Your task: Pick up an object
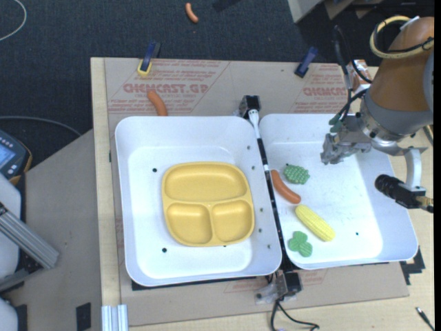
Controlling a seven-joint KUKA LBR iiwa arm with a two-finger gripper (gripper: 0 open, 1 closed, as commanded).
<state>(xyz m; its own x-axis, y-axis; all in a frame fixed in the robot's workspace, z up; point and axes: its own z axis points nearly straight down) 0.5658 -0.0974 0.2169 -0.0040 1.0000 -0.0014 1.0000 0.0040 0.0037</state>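
Camera view: two white bins side by side on the worktop point(207, 81). Left bin point(138, 205) holds a yellow divided plate point(207, 202), three compartments, sitting mid-bin. Right bin point(365, 219) holds the toy food: green bumpy piece point(297, 174) near the bin's centre-left, orange sausage point(284, 186) just at its 7 o'clock along the divider, lying diagonal, yellow corn cob point(315, 223) at 5 o'clock from the sausage, close but apart, green leafy piece point(300, 243) at 7 o'clock from the corn, near the bin's front edge. Arm point(400, 74) comes in from 3 o'clock, claw point(335, 154) low over the right bin's upper part, at 2 o'clock from the green bumpy piece, near it but apart. Nothing seen between the claw's tips; released or clenched, cannot tell, too small and dark. A second orange sausage point(158, 103) lies on the worktop at 12 o'clock of the left bin, outside it. A third small orange piece point(191, 12) on the dark floor point(83, 19) beyond the worktop. Blue clamps point(147, 58) at the worktop's far edge.
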